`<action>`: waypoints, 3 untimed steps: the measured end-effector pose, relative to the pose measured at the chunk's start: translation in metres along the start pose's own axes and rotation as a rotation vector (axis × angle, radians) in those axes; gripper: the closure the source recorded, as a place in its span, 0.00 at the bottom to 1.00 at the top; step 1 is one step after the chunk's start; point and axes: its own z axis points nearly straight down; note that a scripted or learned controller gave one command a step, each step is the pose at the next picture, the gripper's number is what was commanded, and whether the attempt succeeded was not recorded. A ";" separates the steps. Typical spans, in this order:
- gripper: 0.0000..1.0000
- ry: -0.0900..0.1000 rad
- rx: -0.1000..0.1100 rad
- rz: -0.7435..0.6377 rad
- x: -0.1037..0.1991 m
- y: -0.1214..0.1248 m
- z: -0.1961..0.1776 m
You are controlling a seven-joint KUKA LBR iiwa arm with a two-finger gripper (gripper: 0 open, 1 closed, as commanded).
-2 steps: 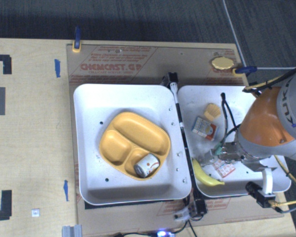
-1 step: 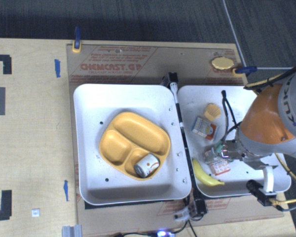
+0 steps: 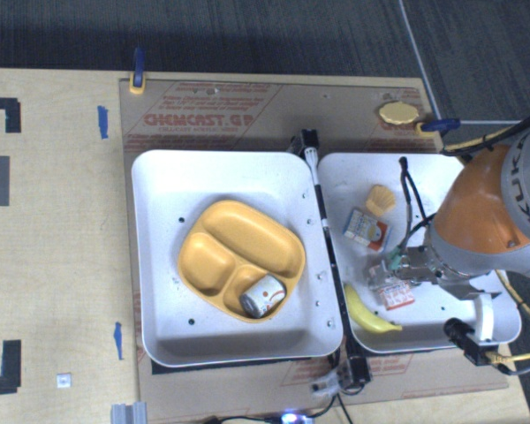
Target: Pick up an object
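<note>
The end effector [image 3: 390,270] hung low in the right bin [image 3: 424,168], over a small red-and-white packet [image 3: 396,297]; whether it was spread or pressed together could not be told from above. To do the pick well, the arm probably needed to come straight down, centred on one item, clear of the bin wall; the flat packet looked hard to pinch. That packet lay just below the end effector; a banana [image 3: 367,313] sat beside it to the left; a small carton [image 3: 366,228] and a yellow block [image 3: 382,199] lay farther up the bin.
</note>
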 end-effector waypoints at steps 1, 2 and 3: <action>1.00 -0.001 -0.004 -0.001 0.000 0.002 -0.010; 1.00 -0.003 -0.009 -0.001 0.000 0.003 -0.020; 1.00 -0.004 -0.013 -0.002 0.000 0.005 -0.030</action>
